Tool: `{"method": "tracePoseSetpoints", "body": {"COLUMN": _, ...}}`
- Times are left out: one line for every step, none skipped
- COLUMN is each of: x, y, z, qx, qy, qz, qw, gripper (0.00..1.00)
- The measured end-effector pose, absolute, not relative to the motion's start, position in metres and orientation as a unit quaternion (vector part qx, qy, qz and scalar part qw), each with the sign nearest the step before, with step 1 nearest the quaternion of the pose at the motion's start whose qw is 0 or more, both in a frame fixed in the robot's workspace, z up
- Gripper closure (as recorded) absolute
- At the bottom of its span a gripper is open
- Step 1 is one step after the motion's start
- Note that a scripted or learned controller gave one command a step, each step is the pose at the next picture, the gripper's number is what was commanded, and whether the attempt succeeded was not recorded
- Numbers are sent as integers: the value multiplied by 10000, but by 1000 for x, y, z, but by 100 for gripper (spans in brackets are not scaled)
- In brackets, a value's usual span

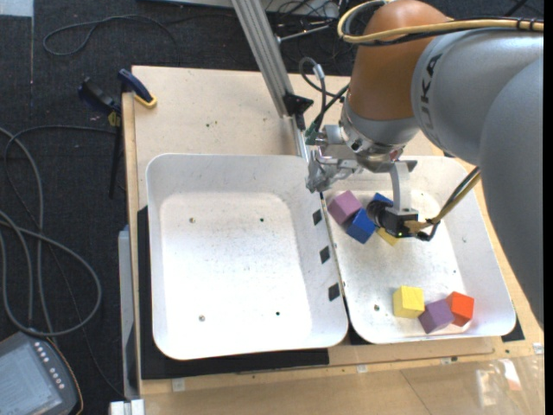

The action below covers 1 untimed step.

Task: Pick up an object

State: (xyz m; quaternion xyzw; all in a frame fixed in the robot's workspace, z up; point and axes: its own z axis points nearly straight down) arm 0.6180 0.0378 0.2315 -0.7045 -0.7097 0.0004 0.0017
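well, your nearest candidate is the purple block, lying in the right bin near its far left corner, close to the wall it shares with the left bin. a blue block appears to touch it on the near side. judge both as small, light, rigid cubes with flat faces: they should not deform or break, but smooth sides can slip or twist out if you catch a corner. take the purple one across two opposite flat faces, choosing the pair that stays clear of the blue neighbour and the bin wall. the gripper hangs just beyond the purple block, over the bin's left edge, with nothing visibly held in it; you cannot tell from this angle how far open it is. a yellow block, a second purple block and an orange block sit bunched by the near right corner, well apart from the gripper.
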Motion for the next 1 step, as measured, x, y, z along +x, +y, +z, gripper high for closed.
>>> {"method": "tracePoseSetpoints", "body": {"x": 605, "y": 87, "z": 222, "qx": -7044, "qy": -7098, "qz": 3, "qw": 12, "gripper": 100}}
